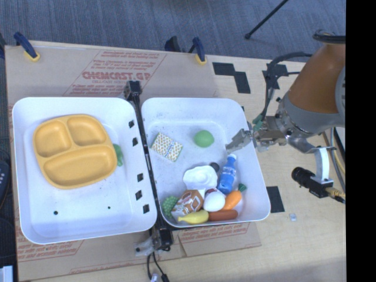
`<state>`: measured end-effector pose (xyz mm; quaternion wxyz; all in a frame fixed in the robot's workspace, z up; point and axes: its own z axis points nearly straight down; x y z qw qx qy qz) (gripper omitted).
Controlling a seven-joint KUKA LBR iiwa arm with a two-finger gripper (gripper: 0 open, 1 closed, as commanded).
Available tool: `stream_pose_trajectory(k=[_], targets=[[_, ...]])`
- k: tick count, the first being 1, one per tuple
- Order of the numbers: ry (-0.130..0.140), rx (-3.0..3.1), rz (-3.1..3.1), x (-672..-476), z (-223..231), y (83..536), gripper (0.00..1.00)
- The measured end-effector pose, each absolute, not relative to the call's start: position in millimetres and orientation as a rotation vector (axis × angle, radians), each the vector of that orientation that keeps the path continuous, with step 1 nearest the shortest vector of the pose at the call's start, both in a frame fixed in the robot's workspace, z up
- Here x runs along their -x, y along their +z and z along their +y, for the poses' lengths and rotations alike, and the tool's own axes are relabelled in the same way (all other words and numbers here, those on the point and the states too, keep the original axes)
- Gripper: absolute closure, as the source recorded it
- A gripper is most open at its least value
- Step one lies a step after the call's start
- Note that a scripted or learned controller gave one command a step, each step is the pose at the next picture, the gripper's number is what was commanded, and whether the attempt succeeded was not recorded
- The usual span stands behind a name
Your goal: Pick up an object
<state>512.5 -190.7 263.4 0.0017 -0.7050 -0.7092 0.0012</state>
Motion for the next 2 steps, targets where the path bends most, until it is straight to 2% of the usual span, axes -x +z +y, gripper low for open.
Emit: stream_pose_trajectory(k=[1,2], targets=[[0.005,2.342,-2.087,-520.8,-201.3,149.0,0.0],[-0.005,2.006,-2.412,-549.8,-198.5,92.6,0.0]])
